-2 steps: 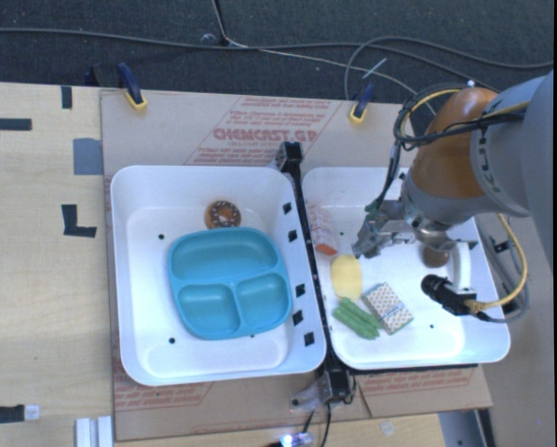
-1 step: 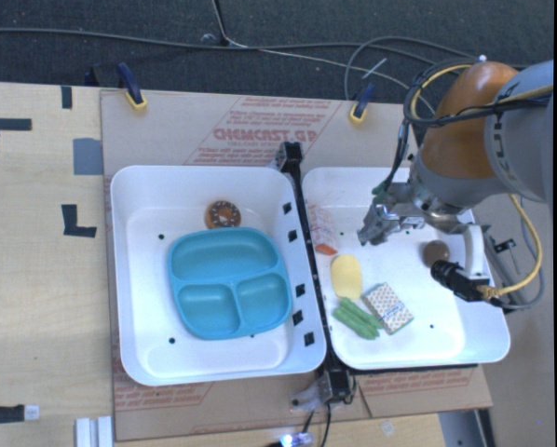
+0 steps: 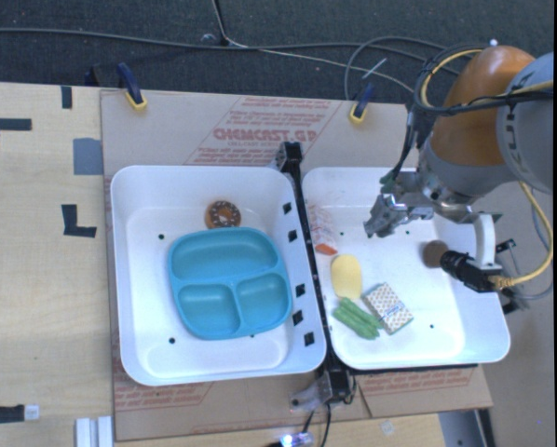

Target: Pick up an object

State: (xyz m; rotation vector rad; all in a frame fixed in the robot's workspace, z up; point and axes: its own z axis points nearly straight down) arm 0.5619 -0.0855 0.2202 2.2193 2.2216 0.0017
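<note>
My gripper (image 3: 383, 220) hangs over the upper middle of the right bin (image 3: 353, 182), its dark fingers pointing down and left with nothing visibly between them. Below and left of it lie a yellow lemon-shaped object (image 3: 346, 274), a small orange piece (image 3: 326, 249), a green bean pod (image 3: 356, 320) and a small patterned box (image 3: 388, 306). A brown round object (image 3: 434, 253) sits to the gripper's right, beside the black camera mount. In the left bin (image 3: 134, 250) rest a blue divided plate (image 3: 229, 280) and a chocolate donut (image 3: 223, 214).
A black divider (image 3: 298, 240) runs between the two bins. Yellow clamps (image 3: 135, 99) (image 3: 358, 112) hold the cardboard base at the back. Cables (image 3: 390, 63) loop above the right bin near the arm (image 3: 479, 110).
</note>
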